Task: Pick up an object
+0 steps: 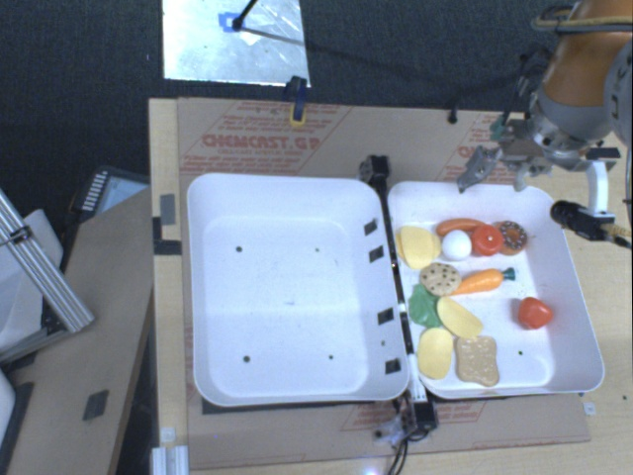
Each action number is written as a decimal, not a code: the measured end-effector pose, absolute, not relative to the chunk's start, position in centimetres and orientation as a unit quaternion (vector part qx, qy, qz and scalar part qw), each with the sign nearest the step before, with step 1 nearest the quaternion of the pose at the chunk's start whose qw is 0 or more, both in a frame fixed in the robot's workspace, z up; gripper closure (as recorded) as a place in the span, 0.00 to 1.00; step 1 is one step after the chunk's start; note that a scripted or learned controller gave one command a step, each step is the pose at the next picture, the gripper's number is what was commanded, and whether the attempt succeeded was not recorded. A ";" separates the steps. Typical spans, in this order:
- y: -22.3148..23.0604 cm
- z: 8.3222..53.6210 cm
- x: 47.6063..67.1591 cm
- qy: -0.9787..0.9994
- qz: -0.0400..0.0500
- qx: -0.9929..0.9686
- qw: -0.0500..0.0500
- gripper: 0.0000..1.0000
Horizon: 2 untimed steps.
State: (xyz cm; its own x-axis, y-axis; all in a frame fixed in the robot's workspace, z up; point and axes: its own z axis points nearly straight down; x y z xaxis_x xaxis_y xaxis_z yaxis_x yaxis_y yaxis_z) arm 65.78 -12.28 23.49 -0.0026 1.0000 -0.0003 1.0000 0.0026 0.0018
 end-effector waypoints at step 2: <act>-9.0 9.8 67.2 0.710 0.003 0.705 0.005 1.00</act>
